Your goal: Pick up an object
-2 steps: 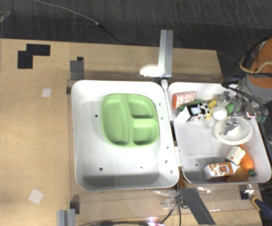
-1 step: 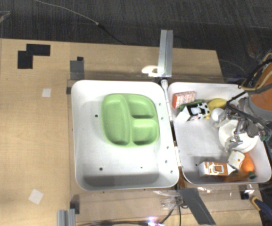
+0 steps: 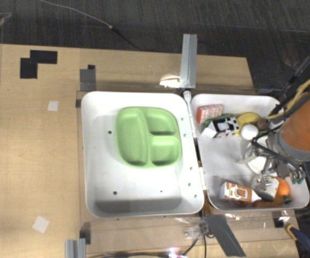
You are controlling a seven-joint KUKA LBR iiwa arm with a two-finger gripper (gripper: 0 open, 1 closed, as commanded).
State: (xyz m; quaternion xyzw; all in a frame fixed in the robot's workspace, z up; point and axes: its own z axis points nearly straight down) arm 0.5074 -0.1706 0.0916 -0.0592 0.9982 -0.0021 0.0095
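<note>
Print on the red-and-white box (image 3: 209,113), cow-patterned carton (image 3: 223,126) and orange carton (image 3: 236,193) in the right bin (image 3: 223,160) is too small to read. Gripper (image 3: 265,175) hangs over that bin, and I cannot tell its state.

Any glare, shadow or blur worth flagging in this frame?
Camera view: light is even; a soft grey shadow lies on the near wall of the left bin; a blown-out bright spot sits beside the metal post behind the bins; around the gripper in the right bin, detail is soft and hard to read.
</note>
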